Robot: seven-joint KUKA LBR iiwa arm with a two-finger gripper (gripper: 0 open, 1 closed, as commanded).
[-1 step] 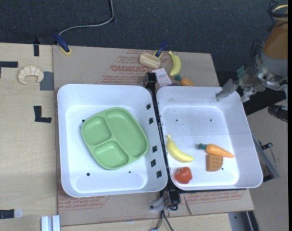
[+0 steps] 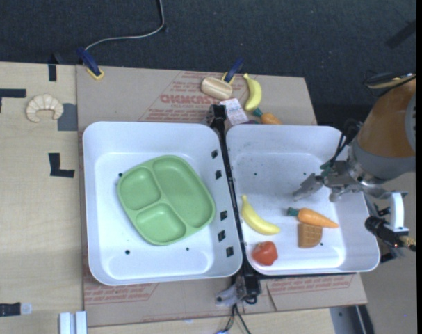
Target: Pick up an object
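The right bin (image 2: 287, 141) holds a yellow banana (image 2: 258, 216), an orange carrot (image 2: 315, 218), a tan waffle-like piece (image 2: 309, 236) and a red round fruit (image 2: 265, 252). My gripper (image 2: 320, 188) hangs low over the bin's right half, just above and behind the carrot. It is open, its grey fingers (image 2: 305, 189) are spread, and nothing sits between them. The arm comes in from the right edge, its orange band over the bin's right rim.
The left bin (image 2: 99, 186) holds a green divided plate (image 2: 166, 199). Behind the bins lie a bread roll (image 2: 216, 87), a second banana (image 2: 252, 92) and a small white packet (image 2: 233, 110). A croissant (image 2: 44, 107) rests at far left on the bench.
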